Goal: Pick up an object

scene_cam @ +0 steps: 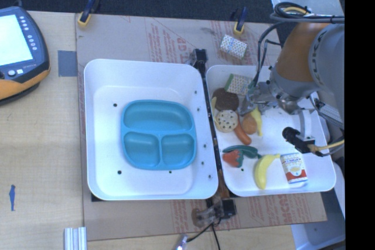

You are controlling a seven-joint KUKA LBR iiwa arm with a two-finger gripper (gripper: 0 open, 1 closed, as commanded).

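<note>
Blue tray in left bin; toy food, banana and carton with unreadable label in right bin; gripper low over carrot, opening impossible to tell.

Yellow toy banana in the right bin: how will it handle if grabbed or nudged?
The yellow toy banana looks like smooth moulded plastic, so probably stiff, light and a bit slippery. Its curved shape may make it pivot or rock if pushed at one end. It lies close to the small white carton, so a nudge could bump that.
</note>
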